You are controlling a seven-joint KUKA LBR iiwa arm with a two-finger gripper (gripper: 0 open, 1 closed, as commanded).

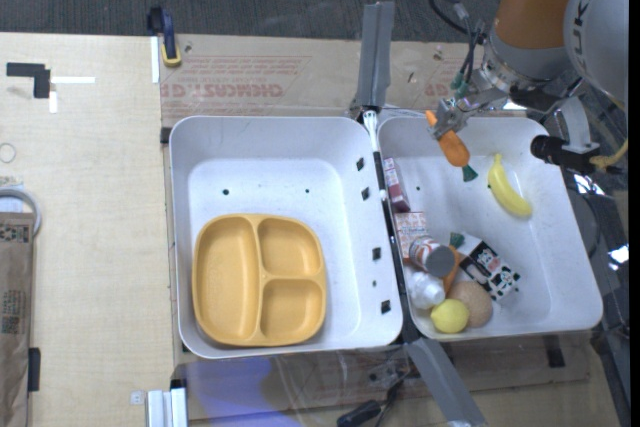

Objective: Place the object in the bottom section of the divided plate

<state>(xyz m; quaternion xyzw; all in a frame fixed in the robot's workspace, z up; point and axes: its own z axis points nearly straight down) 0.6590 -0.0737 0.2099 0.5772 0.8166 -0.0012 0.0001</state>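
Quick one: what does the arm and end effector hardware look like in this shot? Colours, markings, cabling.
The arm is a grey casing with a large orange band, and black KUKA lettering partly shows on the grey shell. Black cables loop near the wrist, with a black fitting lower on the arm's side. The end effector is small, metallic grey, with bits of orange and green around it.

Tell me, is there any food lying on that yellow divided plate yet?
No, the yellow divided plate has all three sections bare; the toy carrot hangs at the gripper over the right bin.
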